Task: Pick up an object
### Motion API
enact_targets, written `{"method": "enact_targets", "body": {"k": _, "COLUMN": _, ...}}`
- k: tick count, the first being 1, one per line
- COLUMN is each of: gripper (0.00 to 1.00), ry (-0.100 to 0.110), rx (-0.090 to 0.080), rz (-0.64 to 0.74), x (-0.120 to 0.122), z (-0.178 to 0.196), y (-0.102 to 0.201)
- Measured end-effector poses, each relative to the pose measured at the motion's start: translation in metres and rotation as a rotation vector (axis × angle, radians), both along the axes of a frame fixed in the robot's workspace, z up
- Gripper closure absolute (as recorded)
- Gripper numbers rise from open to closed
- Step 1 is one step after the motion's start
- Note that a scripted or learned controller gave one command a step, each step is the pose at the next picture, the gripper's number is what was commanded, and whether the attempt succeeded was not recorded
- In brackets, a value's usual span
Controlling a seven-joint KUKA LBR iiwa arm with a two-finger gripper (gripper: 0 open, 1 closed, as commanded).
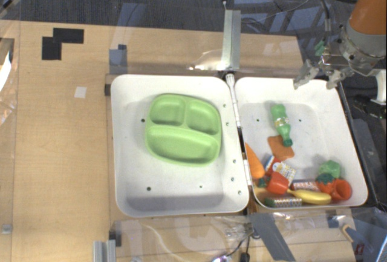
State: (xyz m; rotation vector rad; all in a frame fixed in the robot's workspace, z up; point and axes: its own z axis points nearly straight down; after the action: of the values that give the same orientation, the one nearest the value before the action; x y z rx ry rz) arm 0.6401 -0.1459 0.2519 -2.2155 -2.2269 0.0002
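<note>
Wood-tone desk (54, 152), two shallow white bins side by side, dark carpet along the far edge. Left bin (130, 194) carries a light green divided tray (182, 129) with three compartments, sitting near the bin's centre.

Right bin (314, 97) has the candidates, mostly piled toward 6 o'clock:
- green bottle (279, 122) with a yellowish band, lying lengthwise near bin centre
- flat orange piece (281, 147) just below the bottle, touching or nearly so
- carrot (254, 161) against the left wall, at 8 o'clock
- yellow banana (310, 196) on the near wall at 6 o'clock
- red cup-like item (277, 183) beside the carrot
- green leafy toy (329, 169) and orange-red round item (341, 189) at 4 to 5 o'clock
- small wrapped packet (304, 184) just above the banana

Arm enters at 2 o'clock, orange band visible. Pincer (317, 77) sits over the bin's far rim at 12 to 1 o'clock, two fingers spread wide, nothing between them. Well apart from the bottle and the pile.
</note>
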Motion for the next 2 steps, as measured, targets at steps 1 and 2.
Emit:
{"method": "enact_targets", "body": {"k": 1, "gripper": 0.00, "ry": 0.002, "rx": 0.001, "rz": -0.198, "x": 0.002, "z": -0.106, "y": 0.019}}
{"method": "enact_targets", "body": {"k": 2, "gripper": 0.00, "ry": -0.009, "rx": 0.000, "rz": -0.250, "x": 0.009, "z": -0.165, "y": -0.004}}
